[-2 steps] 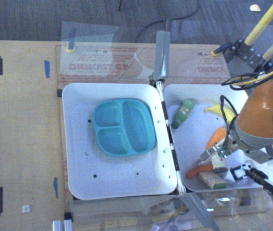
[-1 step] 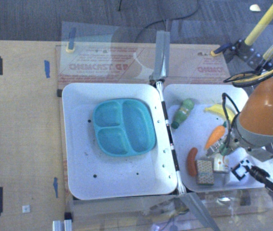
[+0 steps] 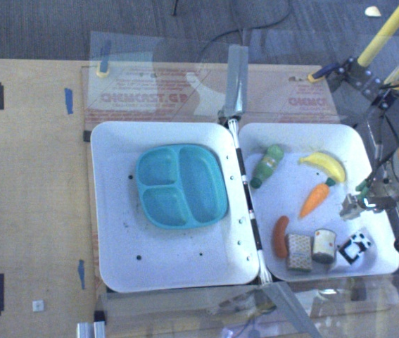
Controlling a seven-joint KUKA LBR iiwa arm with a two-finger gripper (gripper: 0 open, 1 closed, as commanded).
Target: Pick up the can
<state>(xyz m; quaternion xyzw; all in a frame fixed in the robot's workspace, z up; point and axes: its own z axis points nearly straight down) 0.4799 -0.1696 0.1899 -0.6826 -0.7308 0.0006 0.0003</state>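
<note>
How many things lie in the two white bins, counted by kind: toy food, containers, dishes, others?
Toy food: 3, the banana, carrot, sausage
Containers: 2, the green bottle, can
Dishes: 1, the blue plate
Others: 2, the patterned block, black-and-white cube
Total: 8

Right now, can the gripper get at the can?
Probably yes: the gripper sits over the right bin, just above-right of the can. The can's top looks uncovered, though a box crowds its left.
</note>
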